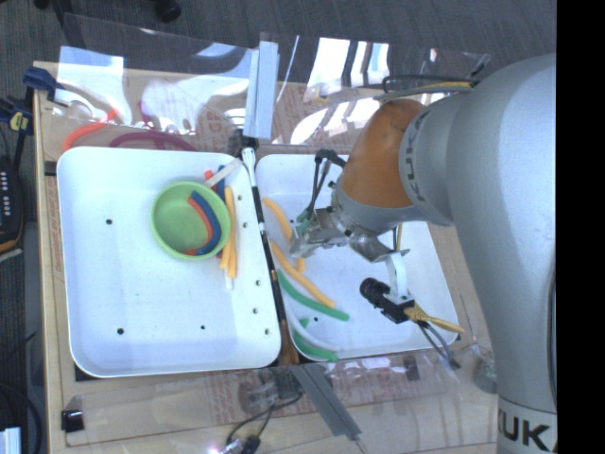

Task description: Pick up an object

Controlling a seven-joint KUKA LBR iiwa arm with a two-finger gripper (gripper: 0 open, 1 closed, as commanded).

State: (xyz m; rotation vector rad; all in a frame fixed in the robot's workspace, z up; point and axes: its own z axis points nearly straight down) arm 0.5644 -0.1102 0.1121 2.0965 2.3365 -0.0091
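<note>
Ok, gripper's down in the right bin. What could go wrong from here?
1. The yellow strips and green strips lie overlapped under the gripper, so a grasp may snag several or slip off.
2. They sit close to the divider between the bins, which the fingers might clip.
3. The arm hides part of the right bin.

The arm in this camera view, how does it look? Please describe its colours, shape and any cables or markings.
The arm is thick, rounded and glossy grey, with an orange band above the wrist. Thin dark cables run beside the metallic gripper. White letters "KUK" mark its base at the lower right.
</note>
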